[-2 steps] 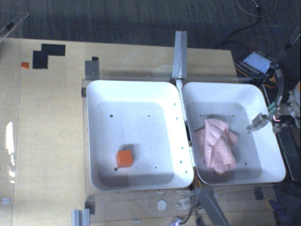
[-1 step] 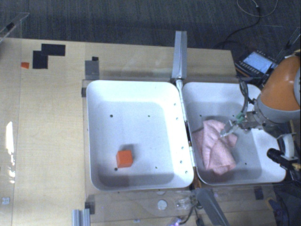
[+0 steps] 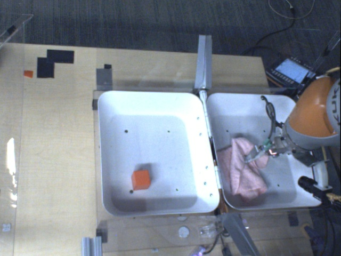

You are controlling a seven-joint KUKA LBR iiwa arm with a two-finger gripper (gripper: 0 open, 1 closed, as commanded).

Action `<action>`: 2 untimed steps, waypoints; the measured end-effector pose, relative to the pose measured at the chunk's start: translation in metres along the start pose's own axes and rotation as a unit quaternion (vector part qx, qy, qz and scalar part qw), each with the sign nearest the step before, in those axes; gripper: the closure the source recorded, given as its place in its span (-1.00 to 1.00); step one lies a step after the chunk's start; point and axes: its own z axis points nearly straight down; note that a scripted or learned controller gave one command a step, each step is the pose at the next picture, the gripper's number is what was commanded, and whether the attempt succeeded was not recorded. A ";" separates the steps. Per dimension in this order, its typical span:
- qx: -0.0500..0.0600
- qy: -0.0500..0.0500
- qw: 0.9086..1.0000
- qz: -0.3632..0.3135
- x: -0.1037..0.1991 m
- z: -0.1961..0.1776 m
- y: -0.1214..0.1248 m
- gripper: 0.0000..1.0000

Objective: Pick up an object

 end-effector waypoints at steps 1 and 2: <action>-0.004 -0.001 1.000 -0.001 0.001 -0.013 0.004 1.00; 0.004 0.001 0.994 0.111 -0.001 -0.130 0.097 1.00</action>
